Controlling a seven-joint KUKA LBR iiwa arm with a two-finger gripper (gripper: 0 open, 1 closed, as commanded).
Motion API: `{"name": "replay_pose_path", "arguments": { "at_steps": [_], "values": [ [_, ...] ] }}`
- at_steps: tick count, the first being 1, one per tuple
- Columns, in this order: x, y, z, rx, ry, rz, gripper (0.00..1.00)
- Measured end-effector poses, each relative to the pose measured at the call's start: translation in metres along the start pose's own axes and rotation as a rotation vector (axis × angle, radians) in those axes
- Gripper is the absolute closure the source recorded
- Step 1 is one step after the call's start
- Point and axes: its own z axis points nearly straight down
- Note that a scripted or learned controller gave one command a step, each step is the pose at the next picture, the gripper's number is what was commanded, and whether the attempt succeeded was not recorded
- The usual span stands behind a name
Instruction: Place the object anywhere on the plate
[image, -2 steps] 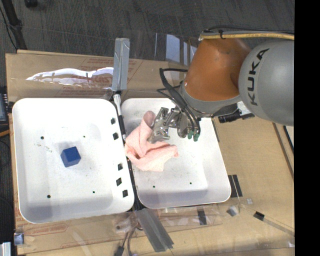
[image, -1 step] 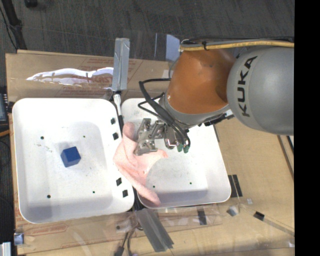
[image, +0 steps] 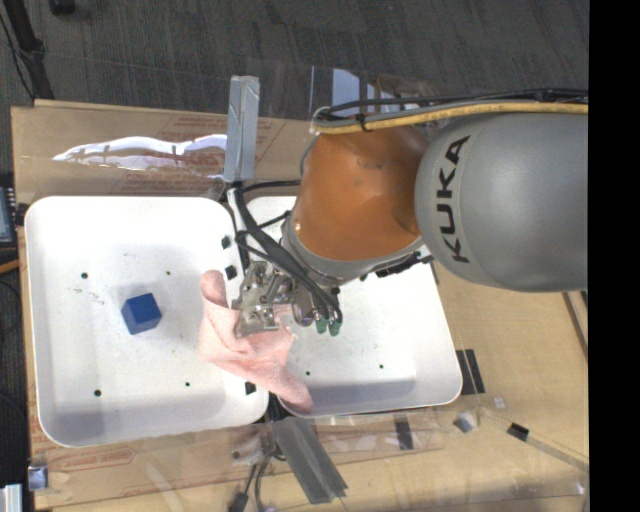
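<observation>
A small blue cube (image: 141, 312) rests on the floor of the left bin (image: 60, 250), left of centre. A pale pink, flat, floppy-looking piece (image: 250, 355) lies across the ridge between the two bins, its near end hanging toward the front rims. My gripper (image: 262, 312) hangs directly over the pink piece's upper part, under the orange wrist band (image: 360, 200). Whether the gripper touches or holds the pink piece cannot be told. The cube sits well apart from the gripper, about a hand's width to its left.
The grey arm (image: 500, 190) covers most of the right bin (image: 400, 370), leaving its near floor visible. Cables (image: 250, 235) loop from the wrist over the bins' shared edge. Cardboard and a clear plastic bag (image: 140, 155) lie behind the left bin.
</observation>
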Motion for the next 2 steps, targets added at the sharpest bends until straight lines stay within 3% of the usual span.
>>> {"name": "replay_pose_path", "arguments": {
  "at_steps": [1, 2],
  "values": [
    [0.0173, 0.0484, 0.0063, 0.000, 0.000, -0.001, 1.00],
    [0.0172, 0.0483, 0.0061, 0.000, 0.000, -0.001, 0.00]
  ]
}}
